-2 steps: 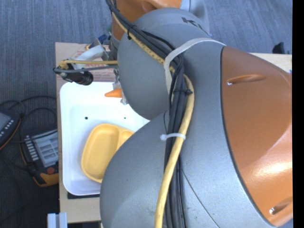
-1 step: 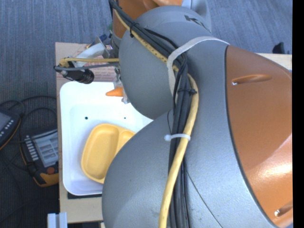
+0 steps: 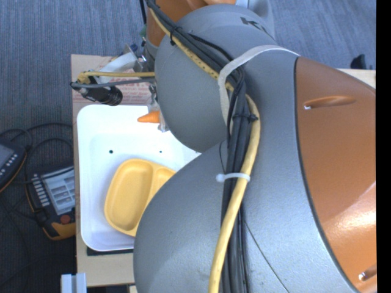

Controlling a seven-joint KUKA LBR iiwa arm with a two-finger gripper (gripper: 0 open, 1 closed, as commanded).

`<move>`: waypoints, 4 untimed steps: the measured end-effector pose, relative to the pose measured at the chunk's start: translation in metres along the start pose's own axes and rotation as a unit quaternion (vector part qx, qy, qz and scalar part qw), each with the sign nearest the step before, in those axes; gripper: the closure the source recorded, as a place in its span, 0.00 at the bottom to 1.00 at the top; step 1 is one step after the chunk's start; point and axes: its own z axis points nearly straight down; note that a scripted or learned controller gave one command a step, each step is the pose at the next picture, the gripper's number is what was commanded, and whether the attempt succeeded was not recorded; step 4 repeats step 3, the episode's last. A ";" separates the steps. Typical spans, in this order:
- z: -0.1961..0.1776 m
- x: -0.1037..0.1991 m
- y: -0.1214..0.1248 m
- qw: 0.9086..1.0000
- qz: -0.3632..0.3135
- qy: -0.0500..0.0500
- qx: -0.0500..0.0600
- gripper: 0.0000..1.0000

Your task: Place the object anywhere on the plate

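- The big grey arm (image 3: 256,163) covers most of the white bin (image 3: 91,163).
- The yellow plate (image 3: 128,194) lies in the bin, partly under the arm, near the bin's lower left rim.
- Bare white floor lies above the plate.
- A small orange object (image 3: 148,117) peeks out at the bin's top edge, touching the arm's outline.
- I cannot tell how the end effector stands.
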 end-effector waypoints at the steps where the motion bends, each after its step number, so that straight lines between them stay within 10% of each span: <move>1: -0.007 -0.001 0.001 1.000 0.000 -0.003 0.000 1.00; 4: -0.020 -0.002 0.003 1.000 -0.002 -0.008 0.000 1.00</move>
